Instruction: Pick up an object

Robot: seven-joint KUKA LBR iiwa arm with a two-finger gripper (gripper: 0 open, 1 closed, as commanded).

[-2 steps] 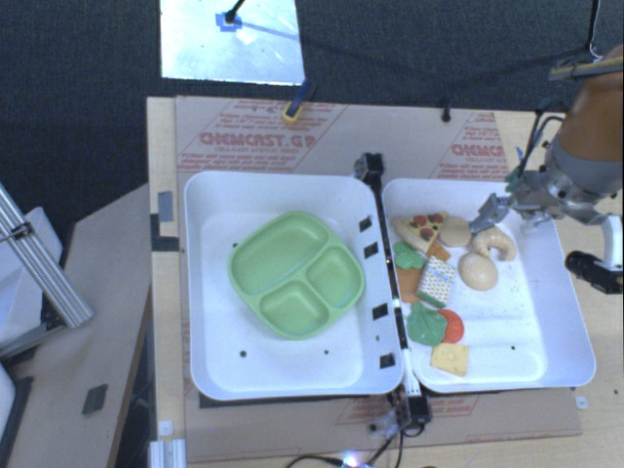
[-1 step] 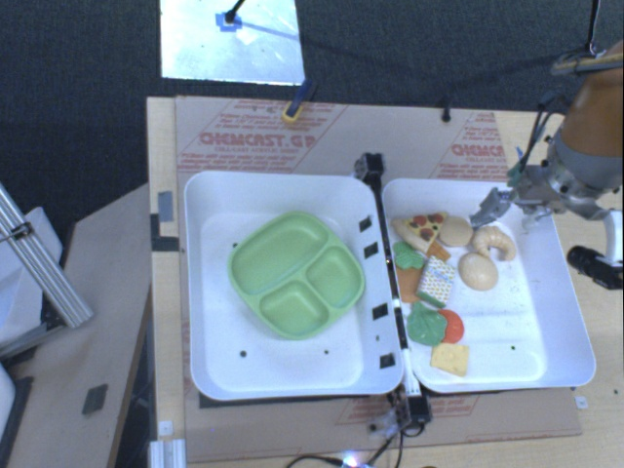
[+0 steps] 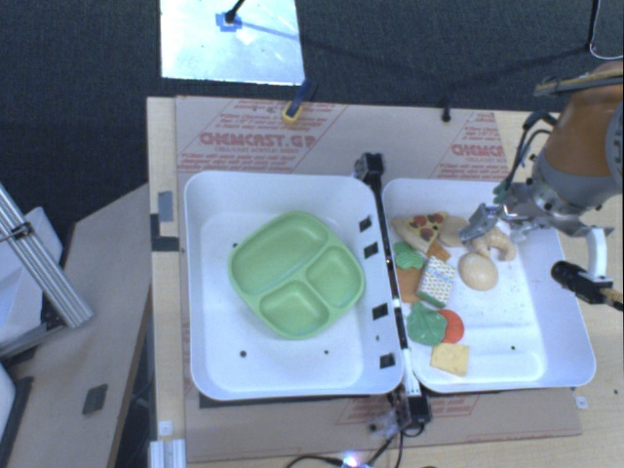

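Several small toy food pieces crowd the right white bin (image 3: 561, 364); the left white bin (image 3: 210, 359) holds a pale green divided plastic plate (image 3: 295, 274). The gripper (image 3: 495, 224) hangs low over the right bin's far side, just above a curved tan croissant-like piece (image 3: 502, 247), with a beige egg-shaped piece (image 3: 478, 270) just beside it (whether it is clenched or released I cannot tell). Both look light, hard and smooth, probably slippery. Judging by shape, pinching the croissant across its narrow middle seems safer than the rounded egg.
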